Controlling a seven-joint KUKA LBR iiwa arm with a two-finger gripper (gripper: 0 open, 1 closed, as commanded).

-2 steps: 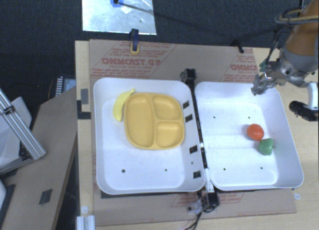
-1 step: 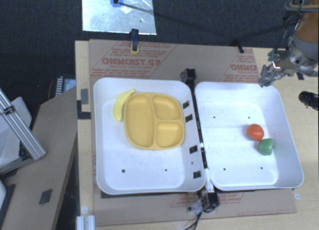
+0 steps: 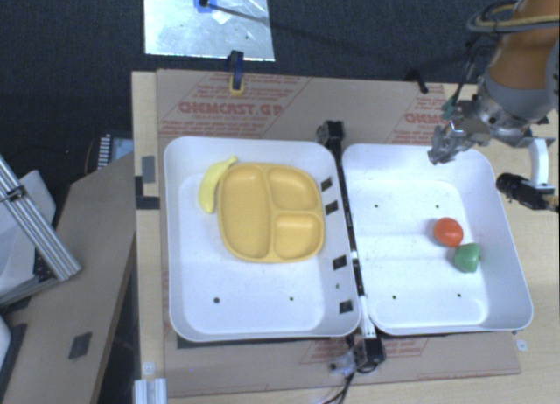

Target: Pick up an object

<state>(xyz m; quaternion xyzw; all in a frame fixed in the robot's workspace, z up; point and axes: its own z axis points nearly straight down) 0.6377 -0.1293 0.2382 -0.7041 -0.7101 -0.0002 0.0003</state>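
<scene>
White plastic makes up both shallow bins, and the right bin (image 3: 411, 306) holds the likeliest targets: a small orange-red ball (image 3: 448, 232) in the right-centre of the frame, with a green object (image 3: 467, 257) just beside it, lower and to the right, the two close enough that I cannot tell whether they touch. The left bin (image 3: 188, 297) carries a yellow divided tray (image 3: 269, 212) near its middle, and a banana (image 3: 213, 185) lies against the tray's upper-left edge. The gripper (image 3: 442, 147) hangs at the upper right of the frame, over the far rim of the right bin, well apart from every object; it carries nothing, and at this size I cannot tell whether it is open or closed. I judge the task to be at its approach step, with no object reached yet. The next move calls for travel down the frame and slightly right toward the ball and green piece, then a descent onto one of them. Because those two sit so close, the descent would need to centre on one alone, or the neighbour may be knocked aside or caught along with it.
</scene>
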